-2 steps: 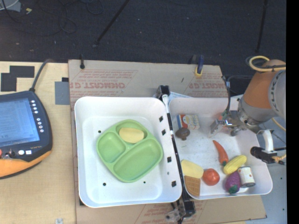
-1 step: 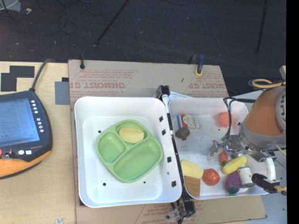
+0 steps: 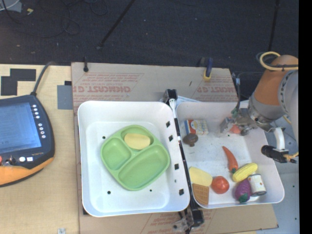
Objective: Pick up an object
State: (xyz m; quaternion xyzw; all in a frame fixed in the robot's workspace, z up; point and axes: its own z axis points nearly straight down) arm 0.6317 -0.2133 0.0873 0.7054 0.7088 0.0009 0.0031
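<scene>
Small red piece (image 3: 238,129) at the far right corner of the right bin (image 3: 276,195), right by the gripper (image 3: 234,125). Touching it or merely beside it: cannot tell. Gripper itself low over the bin floor, a tangle of grey metal from this angle; spread, pressed together or pinching something, impossible to say. Grey arm (image 3: 273,101) with its orange band reaching in from the right, over the bin's right wall.

Nearer the camera from there, a red pepper (image 3: 229,158) lying slantwise on the floor, apart from the gripper. Just past its lower tip, a corn cob (image 3: 244,171), tilted. Beside the corn, a small can (image 3: 256,184), and against the can a purple fruit (image 3: 243,191). Left of those, a tomato (image 3: 220,185), just beside a yellow wedge (image 3: 200,176) and a tan waffle (image 3: 201,194), both close to the bin's left wall. Further back along that wall, a small carton (image 3: 195,127) with a dark brown lump (image 3: 190,140) just in front of it.

In the left bin (image 3: 90,179), a green plate (image 3: 139,167) with three compartments, lying skewed; in its far small compartment, a pale yellow piece (image 3: 137,141).

Under both bins, cardboard (image 3: 122,84) with printed lettering. On its far edge, a blue clamp (image 3: 208,68). Well off to the left, a tablet (image 3: 19,130) with a lit screen and an orange base.
</scene>
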